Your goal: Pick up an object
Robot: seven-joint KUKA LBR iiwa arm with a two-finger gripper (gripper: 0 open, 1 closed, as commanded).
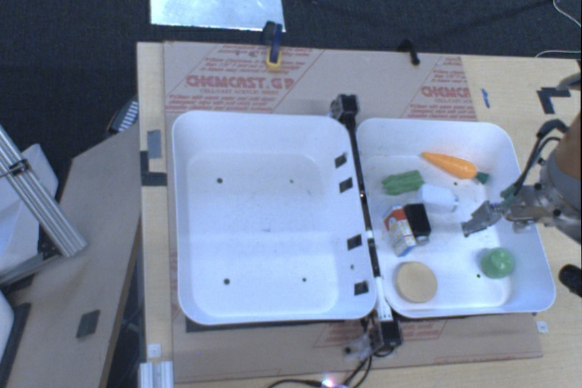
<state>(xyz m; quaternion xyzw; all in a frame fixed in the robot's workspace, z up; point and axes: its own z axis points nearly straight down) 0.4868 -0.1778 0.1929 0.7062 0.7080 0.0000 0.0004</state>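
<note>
Hovering gripper (479, 223): over right bin (538, 286), near its right edge; grip state could not be told
green ball (497, 263): right bin's near-right corner
carrot (448, 164): far edge

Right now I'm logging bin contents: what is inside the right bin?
The right bin holds a carrot, green block, can, black box, tan disc and green ball. The gripper covers some floor.
</note>
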